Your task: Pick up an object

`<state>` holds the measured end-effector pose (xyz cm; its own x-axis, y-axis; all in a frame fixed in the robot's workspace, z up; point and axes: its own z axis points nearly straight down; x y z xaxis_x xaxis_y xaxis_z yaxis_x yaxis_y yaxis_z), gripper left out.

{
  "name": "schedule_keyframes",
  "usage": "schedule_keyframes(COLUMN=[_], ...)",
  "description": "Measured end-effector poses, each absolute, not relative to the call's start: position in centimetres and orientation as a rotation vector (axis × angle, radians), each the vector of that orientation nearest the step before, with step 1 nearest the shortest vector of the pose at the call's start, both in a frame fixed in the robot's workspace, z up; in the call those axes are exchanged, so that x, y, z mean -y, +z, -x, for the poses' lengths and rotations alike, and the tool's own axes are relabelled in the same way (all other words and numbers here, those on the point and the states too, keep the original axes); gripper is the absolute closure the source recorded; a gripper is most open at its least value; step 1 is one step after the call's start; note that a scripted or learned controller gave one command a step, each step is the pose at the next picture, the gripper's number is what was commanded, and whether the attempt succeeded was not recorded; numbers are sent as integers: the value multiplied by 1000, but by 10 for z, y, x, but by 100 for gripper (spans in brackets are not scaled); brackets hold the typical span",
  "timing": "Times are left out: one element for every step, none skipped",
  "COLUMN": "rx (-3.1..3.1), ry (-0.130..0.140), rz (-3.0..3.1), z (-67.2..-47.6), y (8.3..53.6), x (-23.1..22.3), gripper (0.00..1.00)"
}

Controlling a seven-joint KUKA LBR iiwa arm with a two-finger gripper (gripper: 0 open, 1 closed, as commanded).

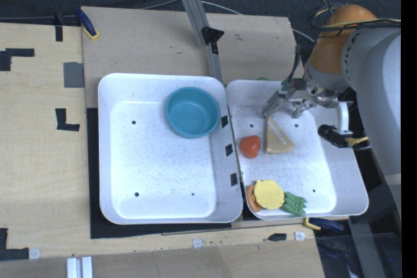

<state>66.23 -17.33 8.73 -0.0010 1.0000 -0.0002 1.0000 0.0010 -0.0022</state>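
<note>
Sandwich wedge (279,139) just below jaws (285,110)

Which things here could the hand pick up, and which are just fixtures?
Could be picked:
blue bowl
red tomato
tan wedge
yellow disc
green leafy piece

Fixtures:
left bin
right bin
metal pole

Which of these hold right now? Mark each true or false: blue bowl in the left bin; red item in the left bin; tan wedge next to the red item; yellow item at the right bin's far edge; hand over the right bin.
1. The blue bowl sits in the left bin. True.
2. The red item lies in the left bin. False: it lies in the right bin.
3. The tan wedge lies beside the red item. True.
4. The yellow item is at the right bin's far edge. False: it is at the near edge.
5. The hand is over the right bin. True.
</note>
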Motion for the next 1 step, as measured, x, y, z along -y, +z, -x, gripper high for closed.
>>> schedule_keyframes(rx=[2224], ry=[1], rz=[2220], z=[-663], y=[99], x=[173], gripper=[100])
